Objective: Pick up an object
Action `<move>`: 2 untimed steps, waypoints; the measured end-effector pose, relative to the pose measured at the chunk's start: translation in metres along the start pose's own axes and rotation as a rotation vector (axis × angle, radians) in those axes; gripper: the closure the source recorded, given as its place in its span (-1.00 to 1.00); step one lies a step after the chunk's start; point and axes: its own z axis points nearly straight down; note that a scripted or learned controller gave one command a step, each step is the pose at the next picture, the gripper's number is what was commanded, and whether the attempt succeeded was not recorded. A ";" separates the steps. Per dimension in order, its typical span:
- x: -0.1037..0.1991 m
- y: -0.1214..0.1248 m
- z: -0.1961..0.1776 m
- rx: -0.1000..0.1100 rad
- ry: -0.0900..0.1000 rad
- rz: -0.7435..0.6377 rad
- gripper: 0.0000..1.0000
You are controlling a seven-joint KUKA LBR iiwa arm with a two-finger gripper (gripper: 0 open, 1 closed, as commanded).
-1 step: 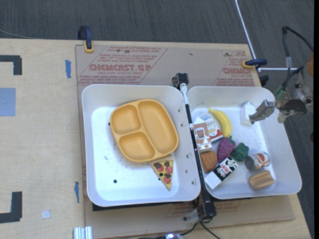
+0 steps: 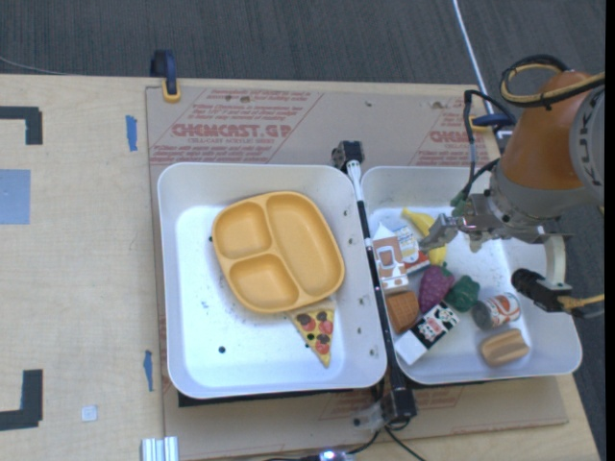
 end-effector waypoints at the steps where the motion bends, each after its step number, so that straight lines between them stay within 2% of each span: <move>1: 0.004 0.026 0.046 -0.009 -0.002 0.001 -1.00; 2: 0.004 0.027 0.035 -0.013 -0.002 0.002 1.00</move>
